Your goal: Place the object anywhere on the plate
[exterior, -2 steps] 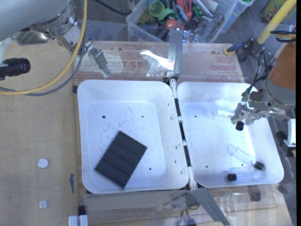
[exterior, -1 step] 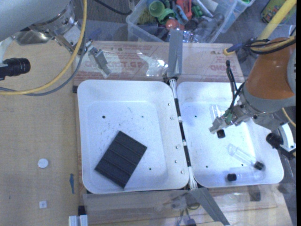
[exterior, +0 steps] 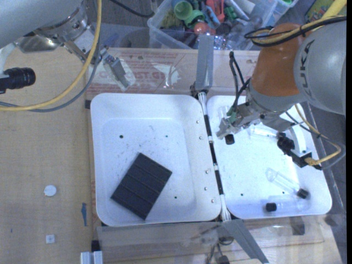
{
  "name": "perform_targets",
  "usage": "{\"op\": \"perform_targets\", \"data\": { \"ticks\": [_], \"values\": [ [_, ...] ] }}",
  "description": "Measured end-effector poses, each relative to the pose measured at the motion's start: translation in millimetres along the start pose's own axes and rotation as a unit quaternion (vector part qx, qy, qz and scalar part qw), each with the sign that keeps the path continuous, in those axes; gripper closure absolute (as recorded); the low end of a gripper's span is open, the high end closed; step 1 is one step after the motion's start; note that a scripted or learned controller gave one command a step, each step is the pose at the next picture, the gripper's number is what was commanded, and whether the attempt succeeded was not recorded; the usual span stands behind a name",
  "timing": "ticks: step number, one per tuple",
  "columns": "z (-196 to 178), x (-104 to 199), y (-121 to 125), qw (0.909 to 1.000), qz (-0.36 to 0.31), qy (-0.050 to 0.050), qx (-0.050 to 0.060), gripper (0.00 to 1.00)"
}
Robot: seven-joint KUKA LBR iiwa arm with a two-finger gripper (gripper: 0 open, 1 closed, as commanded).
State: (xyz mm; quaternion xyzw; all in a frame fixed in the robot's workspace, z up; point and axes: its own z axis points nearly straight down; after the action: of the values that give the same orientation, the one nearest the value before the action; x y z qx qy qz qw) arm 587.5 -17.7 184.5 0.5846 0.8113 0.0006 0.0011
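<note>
A wooden table fills the frame, with a clear tub of bright plastic toys at the upper middle and yellow cables looping across the upper left. Two shallow white bins sit side by side: the left bin carries a dark, ribbed rectangular plate lying at a slant in its lower half, and the right bin has a clear tube-like object low on its right side, with another small dark-capped piece near the bottom rim. The arm comes in from the right, orange band showing, and its pincer hovers over the upper left of the right bin; whether it is parted or closed, I cannot tell, and nothing visibly sits in it. The object looks well apart from the pincer, so the grasp seems not yet made. My read: centre over the tube, square to its long axis, drop low, close firmly, then carry it across the divider to the plate.
</note>
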Motion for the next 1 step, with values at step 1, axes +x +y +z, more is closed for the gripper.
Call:
{"op": "perform_targets", "data": {
  "ticks": [1],
  "values": [
    [-0.2,82.8,65.4,0.9942,-0.107,0.000,-0.001,1.00]
  ]
}}
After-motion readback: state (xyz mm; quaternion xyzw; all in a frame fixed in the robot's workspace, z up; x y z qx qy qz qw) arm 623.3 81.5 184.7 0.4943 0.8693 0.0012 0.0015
